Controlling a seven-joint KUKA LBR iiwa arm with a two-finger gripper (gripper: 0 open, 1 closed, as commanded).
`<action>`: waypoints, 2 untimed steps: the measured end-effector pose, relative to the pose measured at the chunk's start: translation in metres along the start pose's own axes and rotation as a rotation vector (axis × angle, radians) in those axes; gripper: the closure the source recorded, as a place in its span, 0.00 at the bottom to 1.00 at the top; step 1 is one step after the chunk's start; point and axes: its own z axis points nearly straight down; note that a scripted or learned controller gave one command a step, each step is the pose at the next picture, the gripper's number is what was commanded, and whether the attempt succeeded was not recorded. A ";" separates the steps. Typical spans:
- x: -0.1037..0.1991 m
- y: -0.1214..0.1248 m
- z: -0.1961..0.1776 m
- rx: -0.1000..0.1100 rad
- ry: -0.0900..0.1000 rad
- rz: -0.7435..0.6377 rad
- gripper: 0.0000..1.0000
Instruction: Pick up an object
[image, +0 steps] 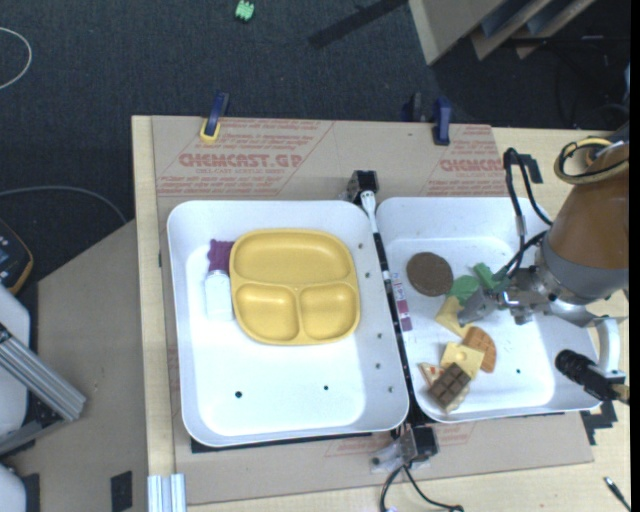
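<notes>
Hovering over right bin (520, 225), mid-right of frame: end effector (490, 302), grasp state we cannot tell. Green piece (470, 283) touching its upper-left side; yellow wedge (449, 316) just lower left; brown disc (430, 273) further left. We judge green piece nearest target.

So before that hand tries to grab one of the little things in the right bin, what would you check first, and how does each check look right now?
1. Hand is over the right bin: ok.
2. A target lies close to it: ok; a green piece and a yellow wedge sit just beside it.
3. Something already between its fingers: cannot tell; the pieces crowd the tip.
4. Fingers open or shut: cannot tell.
5. Target stands apart from its neighbours: not ok; the pieces cluster, with the brown disc the most separate.
6. Yellow tray in the left bin is out of the way: ok.
</notes>
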 end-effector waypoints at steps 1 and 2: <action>0.001 -0.001 0.054 0.000 0.000 0.000 0.00; 0.000 0.001 0.040 -0.009 -0.004 0.002 1.00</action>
